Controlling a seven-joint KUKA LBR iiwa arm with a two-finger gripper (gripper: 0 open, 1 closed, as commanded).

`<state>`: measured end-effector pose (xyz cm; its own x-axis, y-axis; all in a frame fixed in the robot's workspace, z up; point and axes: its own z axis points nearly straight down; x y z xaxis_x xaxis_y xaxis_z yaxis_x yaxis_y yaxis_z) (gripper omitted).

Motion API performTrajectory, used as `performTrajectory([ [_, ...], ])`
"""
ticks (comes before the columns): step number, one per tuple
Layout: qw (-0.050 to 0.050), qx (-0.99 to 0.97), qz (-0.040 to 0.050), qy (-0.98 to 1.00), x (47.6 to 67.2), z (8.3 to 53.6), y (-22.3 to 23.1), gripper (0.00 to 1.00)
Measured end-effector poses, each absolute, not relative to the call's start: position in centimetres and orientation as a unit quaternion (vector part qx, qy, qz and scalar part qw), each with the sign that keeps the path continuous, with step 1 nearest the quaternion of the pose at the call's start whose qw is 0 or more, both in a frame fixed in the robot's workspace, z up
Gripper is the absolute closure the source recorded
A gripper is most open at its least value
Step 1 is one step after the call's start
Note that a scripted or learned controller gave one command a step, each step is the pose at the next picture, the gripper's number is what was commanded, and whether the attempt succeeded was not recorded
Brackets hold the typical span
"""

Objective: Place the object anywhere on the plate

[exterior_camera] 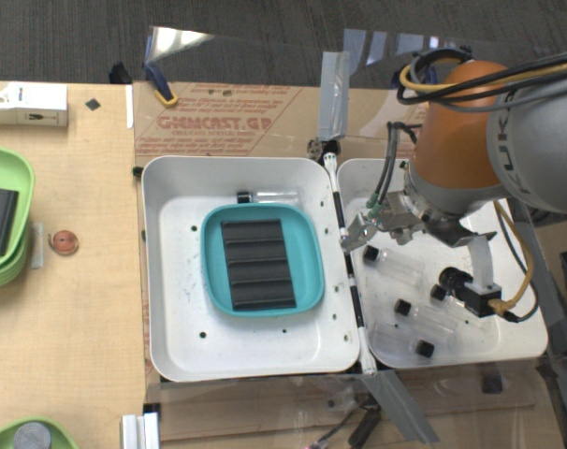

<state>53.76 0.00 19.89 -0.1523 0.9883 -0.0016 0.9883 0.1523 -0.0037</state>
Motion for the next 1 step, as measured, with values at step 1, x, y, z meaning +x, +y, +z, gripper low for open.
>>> performTrajectory([
  [1,0.0,-0.654,0.0013,-0.756,54.54,24.65,1.33,0.0],
])
